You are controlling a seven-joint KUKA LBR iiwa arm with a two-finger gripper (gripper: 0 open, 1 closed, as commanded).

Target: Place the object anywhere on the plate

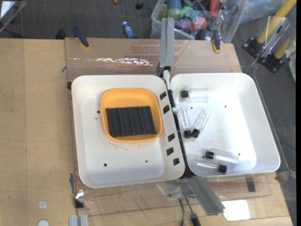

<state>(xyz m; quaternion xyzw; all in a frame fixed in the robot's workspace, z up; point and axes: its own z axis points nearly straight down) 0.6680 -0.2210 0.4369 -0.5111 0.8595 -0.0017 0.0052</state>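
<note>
I am at the start. The clear vials (200, 121) (black caps) lie in the right bin (263, 126), at three o'clock from the orange plate (131, 98). I can't tell my gripper's state. Next I must grab one vial.

A: What's in the left bin (89, 168)?

B: An orange plate (109, 100) near its far edge, with a black ribbed block (130, 121) lying flat on it.

A: And the right bin (263, 140)?

B: Clear vials with black caps (195, 95), some towards the inner wall, two (215, 160) by the near edge. Five or six, perhaps; they overlap.
</note>
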